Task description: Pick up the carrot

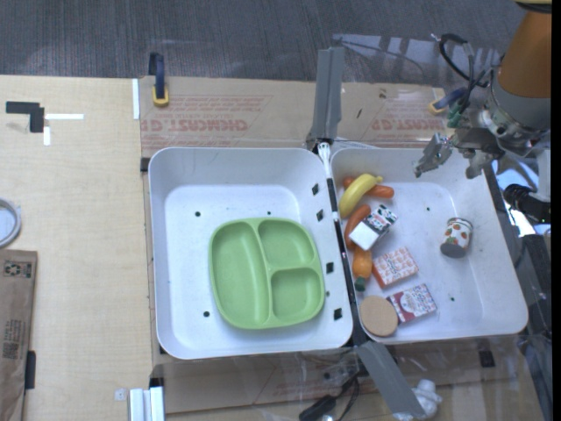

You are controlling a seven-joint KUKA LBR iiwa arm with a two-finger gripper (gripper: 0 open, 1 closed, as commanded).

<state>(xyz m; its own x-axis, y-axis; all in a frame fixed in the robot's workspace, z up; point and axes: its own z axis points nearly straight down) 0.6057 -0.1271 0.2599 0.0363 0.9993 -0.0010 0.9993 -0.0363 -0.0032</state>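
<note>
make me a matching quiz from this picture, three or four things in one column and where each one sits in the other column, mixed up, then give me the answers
Things:
1. green divided plate
2. banana
3. round tan disc
4. hand

Places:
A. near corner of the right bin, by the divider
B. above the far right part of the right bin
C. middle of the left bin
D. far end of the right bin, next to the divider

Pairs: 1-C, 2-D, 3-A, 4-B
</note>
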